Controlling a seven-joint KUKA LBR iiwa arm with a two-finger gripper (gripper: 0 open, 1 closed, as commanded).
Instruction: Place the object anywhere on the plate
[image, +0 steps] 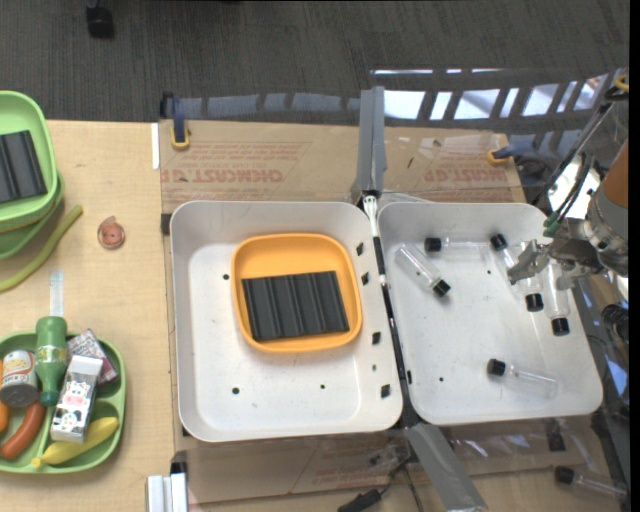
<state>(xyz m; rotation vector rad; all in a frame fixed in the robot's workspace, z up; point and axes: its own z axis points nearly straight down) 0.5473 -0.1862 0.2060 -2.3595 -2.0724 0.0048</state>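
An orange plate (296, 258) with a dark ribbed insert (296, 306) lies in the left white bin (200, 330). Several clear tubes with black caps lie scattered in the right white bin (455, 395): one (424, 270) near the bin's left side, one (520, 374) near the front, and others (497, 241) further back. My gripper (540, 268) hangs over the right side of the right bin, just above two capped tubes (535, 300) (560, 323). I see nothing clearly held in it.
A green tray (95, 440) with toy food sits at the front left of the bench. A green bowl (25, 170) with a dark insert stands at the far left. A small pink disc (111, 234) lies on the wood between them.
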